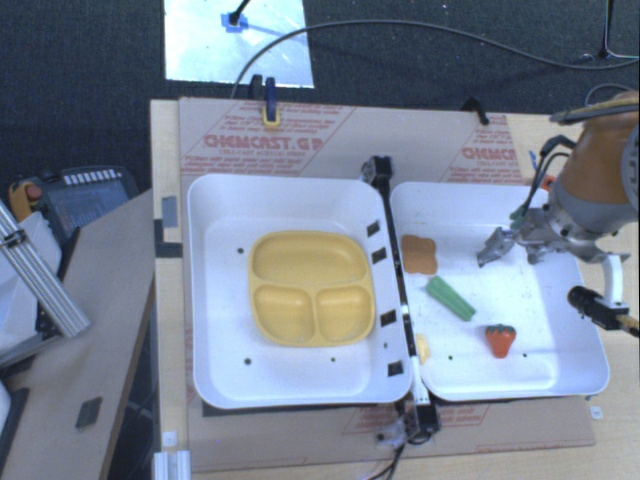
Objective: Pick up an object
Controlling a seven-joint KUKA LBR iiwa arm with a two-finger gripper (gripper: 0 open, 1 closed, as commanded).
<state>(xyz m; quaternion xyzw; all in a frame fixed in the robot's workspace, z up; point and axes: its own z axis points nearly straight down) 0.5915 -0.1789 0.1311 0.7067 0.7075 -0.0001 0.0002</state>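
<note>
Fingers first: the gripper [503, 244] sits over the upper part of the right bin [470, 206], and its two grey fingers [490, 251] point left w/ a visible gap between them, so it's partly open. Nothing is between them, they're clamped on nothing. The tips look like they hang above bare white bin floor, not touching any of the objs.

Closest thing to the tips is the tan, toast-looking piece [419, 255], off to the left near the divider between the bins. Just below and right of that lies a green stick-shaped item [451, 298], angled diagonally. Further down and right of the green one sits a small red strawberry-type toy [501, 340] w/ a green top, well apart from the gripper. There's also a small pale yellow bit [423, 348] right at the left wall of the right bin, low down, partly cut off by the rim, can't tell what it is.

Moving out: the arm [597, 173] comes in from the right, orange band above the grey wrist, cables looping around it.

The left bin [215, 298] has a yellow divided plate [311, 287] w/ three compartments, roughly centred. Both bins rest on a cardboard sheet [330, 133] w/ red print.
</note>
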